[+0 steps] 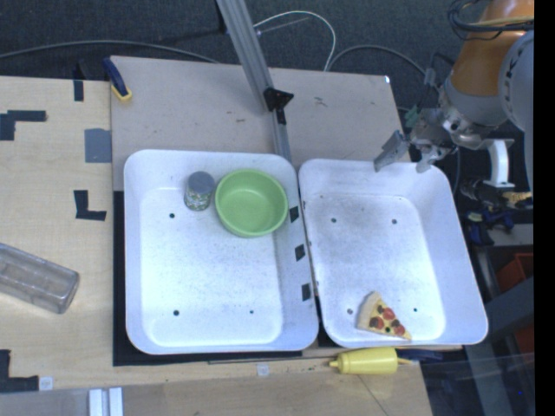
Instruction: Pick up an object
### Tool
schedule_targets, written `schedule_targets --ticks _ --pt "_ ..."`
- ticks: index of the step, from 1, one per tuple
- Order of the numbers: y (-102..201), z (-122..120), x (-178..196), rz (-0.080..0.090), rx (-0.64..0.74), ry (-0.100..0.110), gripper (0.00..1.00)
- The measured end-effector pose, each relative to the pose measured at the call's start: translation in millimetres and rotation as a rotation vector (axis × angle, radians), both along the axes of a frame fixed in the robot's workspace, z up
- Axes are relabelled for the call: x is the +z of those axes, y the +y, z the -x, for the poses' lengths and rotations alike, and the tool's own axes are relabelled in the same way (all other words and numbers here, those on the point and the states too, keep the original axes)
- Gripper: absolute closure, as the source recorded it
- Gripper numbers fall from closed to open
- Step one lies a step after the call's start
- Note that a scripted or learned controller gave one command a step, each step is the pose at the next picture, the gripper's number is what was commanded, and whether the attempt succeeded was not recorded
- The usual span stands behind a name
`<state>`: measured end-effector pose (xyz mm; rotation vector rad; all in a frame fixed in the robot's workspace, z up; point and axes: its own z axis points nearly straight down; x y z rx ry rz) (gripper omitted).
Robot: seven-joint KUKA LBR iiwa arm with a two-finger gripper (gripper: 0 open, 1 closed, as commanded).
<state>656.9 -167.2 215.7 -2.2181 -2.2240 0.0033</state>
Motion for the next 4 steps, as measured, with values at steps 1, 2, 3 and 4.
schedule_targets --ticks 1,2,3,4 --pt "-0.1 0.0 0.0 0.000 0.000 0.000 0.00" --pt "-4.6 4.2 -63.1 -0.001 -0.001 0.006 0.00" --pt "1.9 8.3 -127.0 -0.001 0.000 0.007 0.00" --pt "2.3 8.6 -127.3 0.001 0.000 0.001 0.00"
